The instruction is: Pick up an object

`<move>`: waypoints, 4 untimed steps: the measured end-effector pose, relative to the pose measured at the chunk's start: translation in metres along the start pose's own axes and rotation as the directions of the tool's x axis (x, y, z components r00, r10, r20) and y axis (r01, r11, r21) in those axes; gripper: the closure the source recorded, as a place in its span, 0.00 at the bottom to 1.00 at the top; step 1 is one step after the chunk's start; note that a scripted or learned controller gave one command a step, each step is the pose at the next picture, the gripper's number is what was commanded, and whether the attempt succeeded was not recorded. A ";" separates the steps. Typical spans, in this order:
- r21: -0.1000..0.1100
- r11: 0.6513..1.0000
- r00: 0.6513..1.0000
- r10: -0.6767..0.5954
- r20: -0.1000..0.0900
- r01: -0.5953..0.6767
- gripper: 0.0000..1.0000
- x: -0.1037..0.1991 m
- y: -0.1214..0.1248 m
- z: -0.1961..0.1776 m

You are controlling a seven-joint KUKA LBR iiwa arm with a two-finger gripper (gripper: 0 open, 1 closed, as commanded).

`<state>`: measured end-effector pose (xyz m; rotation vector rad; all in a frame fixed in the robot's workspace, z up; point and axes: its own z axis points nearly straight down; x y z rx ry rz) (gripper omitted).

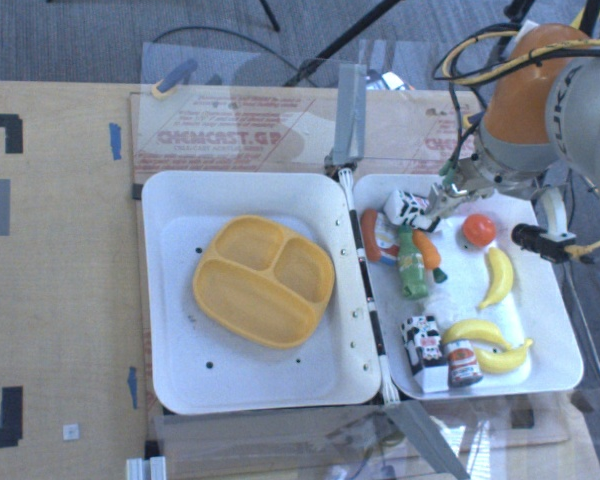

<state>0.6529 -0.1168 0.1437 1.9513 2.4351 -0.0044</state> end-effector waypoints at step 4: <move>0.005 0.995 0.995 -0.103 -0.017 0.103 1.00 0.051 0.020 -0.070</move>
